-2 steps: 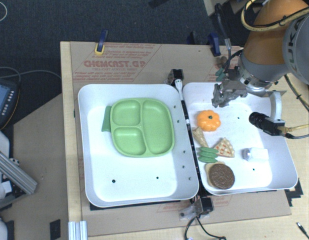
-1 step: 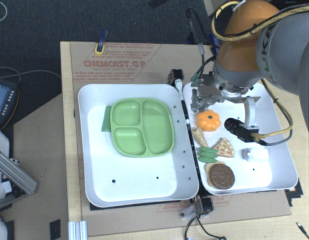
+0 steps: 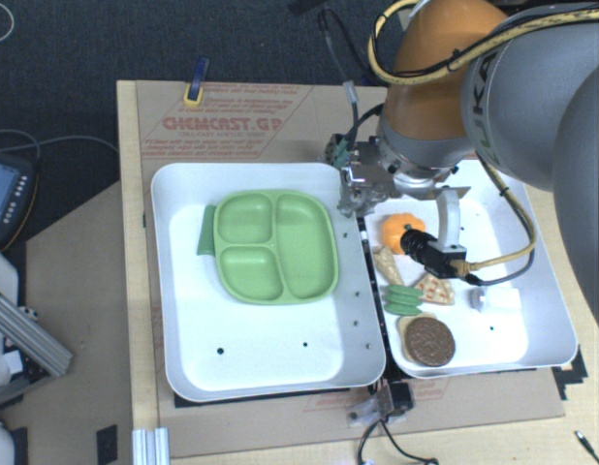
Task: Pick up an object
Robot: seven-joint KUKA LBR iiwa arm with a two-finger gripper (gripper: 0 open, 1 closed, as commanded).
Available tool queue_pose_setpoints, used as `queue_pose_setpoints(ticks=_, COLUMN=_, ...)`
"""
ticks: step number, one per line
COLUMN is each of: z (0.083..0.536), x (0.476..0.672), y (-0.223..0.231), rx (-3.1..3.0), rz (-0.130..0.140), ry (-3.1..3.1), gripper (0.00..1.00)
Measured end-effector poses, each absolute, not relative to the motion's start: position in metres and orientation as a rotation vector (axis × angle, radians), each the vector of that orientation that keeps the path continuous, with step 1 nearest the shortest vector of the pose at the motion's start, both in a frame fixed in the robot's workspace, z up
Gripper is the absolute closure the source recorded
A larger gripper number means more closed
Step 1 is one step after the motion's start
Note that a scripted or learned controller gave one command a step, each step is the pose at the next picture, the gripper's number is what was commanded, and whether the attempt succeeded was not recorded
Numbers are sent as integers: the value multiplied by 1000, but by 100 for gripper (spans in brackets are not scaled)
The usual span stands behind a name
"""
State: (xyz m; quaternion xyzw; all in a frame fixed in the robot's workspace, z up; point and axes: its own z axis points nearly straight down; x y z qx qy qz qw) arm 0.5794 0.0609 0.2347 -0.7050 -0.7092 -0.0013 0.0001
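Observation:
The right bin (image 3: 532, 318) holds several small items: an orange fruit (image 3: 399, 228), a pale beige piece (image 3: 387, 263), a cracker (image 3: 438, 290), a green pea pod (image 3: 404, 300) and a brown round cookie (image 3: 429, 341). My gripper (image 3: 359, 192) hangs low over the right bin's far left corner, close to the wall between the two bins. It is just left of and above the orange fruit. I see nothing held in it. The wrist hides part of the bin behind it.
The left bin (image 3: 183, 308) carries a green divided plate (image 3: 276, 245) with a darker green piece (image 3: 205, 231) tucked under its left edge. A small pale object (image 3: 477, 301) lies right of the cracker. Cardboard lies behind the bins, and the big grey arm overhangs the right side.

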Motion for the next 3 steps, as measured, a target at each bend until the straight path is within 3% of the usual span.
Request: queue_pose_setpoints(ticks=3, z=220, x=571, y=66, rx=-2220, rz=5, ry=-2219, gripper=100)
